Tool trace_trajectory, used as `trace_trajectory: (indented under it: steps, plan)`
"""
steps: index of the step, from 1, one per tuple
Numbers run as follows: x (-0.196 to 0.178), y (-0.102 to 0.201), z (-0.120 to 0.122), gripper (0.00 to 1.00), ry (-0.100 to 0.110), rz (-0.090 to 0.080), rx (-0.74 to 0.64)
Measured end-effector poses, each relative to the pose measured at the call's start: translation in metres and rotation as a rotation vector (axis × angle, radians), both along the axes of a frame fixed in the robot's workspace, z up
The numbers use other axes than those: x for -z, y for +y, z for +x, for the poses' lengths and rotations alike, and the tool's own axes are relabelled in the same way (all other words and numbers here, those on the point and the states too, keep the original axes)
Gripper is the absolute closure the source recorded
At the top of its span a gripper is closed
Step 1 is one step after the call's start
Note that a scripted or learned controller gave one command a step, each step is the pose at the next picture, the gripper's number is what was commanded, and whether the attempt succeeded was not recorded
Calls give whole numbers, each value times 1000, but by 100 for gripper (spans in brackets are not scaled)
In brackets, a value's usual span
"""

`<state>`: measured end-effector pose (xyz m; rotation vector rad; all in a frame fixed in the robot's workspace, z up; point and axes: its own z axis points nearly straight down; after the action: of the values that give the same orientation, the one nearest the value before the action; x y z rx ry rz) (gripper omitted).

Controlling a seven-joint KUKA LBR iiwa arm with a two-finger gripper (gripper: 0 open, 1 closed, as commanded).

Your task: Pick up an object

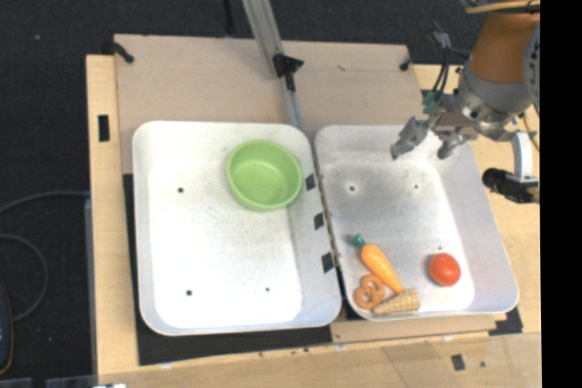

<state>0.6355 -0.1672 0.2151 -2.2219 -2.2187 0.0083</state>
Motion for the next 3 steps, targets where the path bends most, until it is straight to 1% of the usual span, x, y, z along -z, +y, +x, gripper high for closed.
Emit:
trace_trajectory:
  steps: [1,2,3]
  plan:
    - [50,7,-5,0,-1,0,1]
    - [106,11,-15,0,0,1,0]
    - [91,10,-12,100,-10,1,4]
